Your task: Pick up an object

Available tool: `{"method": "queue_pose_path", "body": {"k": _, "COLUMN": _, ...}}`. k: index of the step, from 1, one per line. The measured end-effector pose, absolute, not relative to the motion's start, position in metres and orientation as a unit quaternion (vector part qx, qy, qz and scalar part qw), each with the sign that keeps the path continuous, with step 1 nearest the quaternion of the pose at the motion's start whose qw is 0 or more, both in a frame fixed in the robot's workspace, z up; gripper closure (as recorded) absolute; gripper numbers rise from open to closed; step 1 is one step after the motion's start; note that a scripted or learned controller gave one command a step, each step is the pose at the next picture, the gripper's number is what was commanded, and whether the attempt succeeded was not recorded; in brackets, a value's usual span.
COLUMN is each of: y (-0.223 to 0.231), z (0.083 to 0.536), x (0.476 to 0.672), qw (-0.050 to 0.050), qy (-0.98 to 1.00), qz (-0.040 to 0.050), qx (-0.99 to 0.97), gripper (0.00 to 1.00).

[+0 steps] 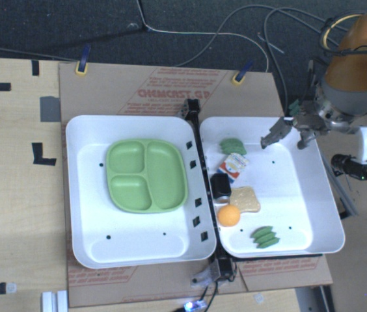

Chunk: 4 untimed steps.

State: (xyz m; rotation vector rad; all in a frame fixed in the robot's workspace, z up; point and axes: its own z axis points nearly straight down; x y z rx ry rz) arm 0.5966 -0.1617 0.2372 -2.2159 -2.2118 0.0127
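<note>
The gripper (288, 135) hangs spread and holding nothing over the right bin's (313, 194) far edge. Along that bin's left side lie a green leaf (232, 146), packet (235, 165), black block (220, 186), toast (245, 199), orange (229, 216) and pea pod (264, 236).

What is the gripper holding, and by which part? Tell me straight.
Nothing. The gripper hangs open above the right bin, with nothing between its fingers. The objects lie apart from it, along that bin's left side.

Orange ball (229, 216) lies touching beige toast (246, 200).
</note>
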Motion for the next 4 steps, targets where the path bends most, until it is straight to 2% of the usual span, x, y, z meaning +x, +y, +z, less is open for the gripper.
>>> {"method": "queue_pose_path", "body": {"k": 1, "y": -0.161, "z": 0.244, "x": 0.599, "qw": 0.000, "qy": -0.708, "qz": 0.0006, "qx": -0.707, "gripper": 0.00}}
{"method": "queue_pose_path", "body": {"k": 3, "y": -0.161, "z": 0.137, "x": 0.617, "qw": 0.002, "qy": -0.708, "qz": 0.0019, "qx": -0.706, "gripper": 0.00}}
{"method": "queue_pose_path", "body": {"k": 4, "y": -0.161, "z": 0.088, "x": 0.618, "qw": -0.001, "qy": -0.707, "qz": -0.0007, "qx": -0.707, "gripper": 0.00}}
